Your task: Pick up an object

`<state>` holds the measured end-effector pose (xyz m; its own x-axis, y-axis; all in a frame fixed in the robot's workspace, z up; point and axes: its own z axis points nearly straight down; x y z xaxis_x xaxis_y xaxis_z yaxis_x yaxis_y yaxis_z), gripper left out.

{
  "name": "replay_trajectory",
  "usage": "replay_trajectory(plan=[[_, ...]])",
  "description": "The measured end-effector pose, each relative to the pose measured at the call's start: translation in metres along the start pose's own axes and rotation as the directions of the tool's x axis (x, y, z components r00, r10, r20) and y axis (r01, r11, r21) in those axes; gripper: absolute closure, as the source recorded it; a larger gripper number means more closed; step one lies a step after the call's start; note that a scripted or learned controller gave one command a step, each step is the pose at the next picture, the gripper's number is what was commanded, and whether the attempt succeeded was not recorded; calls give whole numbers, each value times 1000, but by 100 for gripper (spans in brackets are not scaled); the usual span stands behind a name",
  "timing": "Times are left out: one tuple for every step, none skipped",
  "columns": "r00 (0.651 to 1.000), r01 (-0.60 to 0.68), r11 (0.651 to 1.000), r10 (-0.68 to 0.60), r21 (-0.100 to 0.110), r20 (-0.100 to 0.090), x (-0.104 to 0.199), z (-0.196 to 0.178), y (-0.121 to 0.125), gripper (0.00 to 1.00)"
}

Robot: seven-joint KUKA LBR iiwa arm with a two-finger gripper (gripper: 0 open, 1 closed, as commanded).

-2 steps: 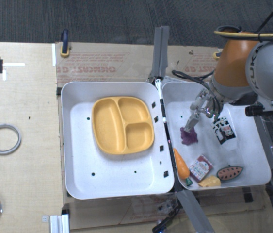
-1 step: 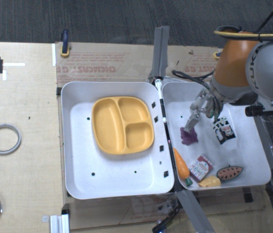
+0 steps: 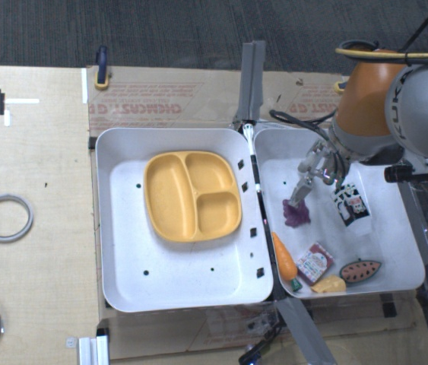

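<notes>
Gripper (image 3: 302, 196) seen in right bin (image 3: 396, 280), toward its left wall, fingers pointed down and leftward. Finger opening cannot be told (tips blurred); nothing seen held. Purple grapes (image 3: 297, 214) found just below tips, touching or nearly so. Short descent judged enough. Carrot (image 3: 283, 255) lies nearer front-left corner.

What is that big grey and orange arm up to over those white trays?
The arm is reaching into the right bin, its gripper lowered just above a small purple toy. Nothing is lifted yet. A carrot, a small packet and other bits lie nearby. The left bin holds a yellow divided plate.
</notes>
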<state>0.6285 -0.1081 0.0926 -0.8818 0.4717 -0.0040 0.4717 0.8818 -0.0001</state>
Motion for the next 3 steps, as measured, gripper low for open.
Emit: replay_trajectory(plan=[[863,-505,863,505,2,0,-5,-59,19,0],[928,-373,928,373,2,-2,-2,0,-26,0],[855,-518,855,518,1,0,-17,0,7,0]])
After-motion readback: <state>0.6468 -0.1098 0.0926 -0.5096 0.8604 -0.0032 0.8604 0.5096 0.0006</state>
